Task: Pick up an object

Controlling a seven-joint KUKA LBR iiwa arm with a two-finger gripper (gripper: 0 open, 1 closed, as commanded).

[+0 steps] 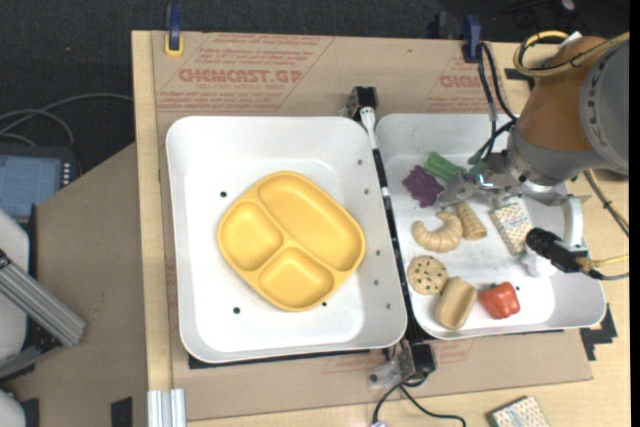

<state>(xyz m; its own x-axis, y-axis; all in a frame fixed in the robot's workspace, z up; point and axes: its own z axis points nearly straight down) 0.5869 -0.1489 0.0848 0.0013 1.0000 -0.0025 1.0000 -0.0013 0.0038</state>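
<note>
The gripper (478, 181) hangs low over the far part of the right bin (570, 307), at the end of the grey arm (560, 115) that reaches in from the right. Whether it is open or closed cannot be told, and nothing is seen in its grasp.

All the small things to pick lie in this bin. A purple bunch of toy grapes (421, 185) sits just left of the gripper, with a green piece (441, 164) beside it on the far side, partly under the tool. Nearer, a toy croissant (437, 234) touches a ridged tan piece (470, 221). A patterned packet (511, 223) lies to the right of these, below the wrist. Along the near side a cookie (427, 274), a tan cylinder (454, 302) and a red pepper (500, 299) stand in a loose row, the cookie and cylinder almost touching and close to the bin's left wall.

The things crowd the left and middle of the right bin. Bare floor shows between the croissant and the pepper and along the far left corner. The arm itself covers the bin's far right.

The left bin (200, 175) holds a yellow divided plate (290, 240), turned at an angle near its middle, with open white floor all round it. The two bins meet at a narrow seam, pinned by a black clip (362, 100) at the far end. Both rest on a brown board (250, 65) with red print.
</note>
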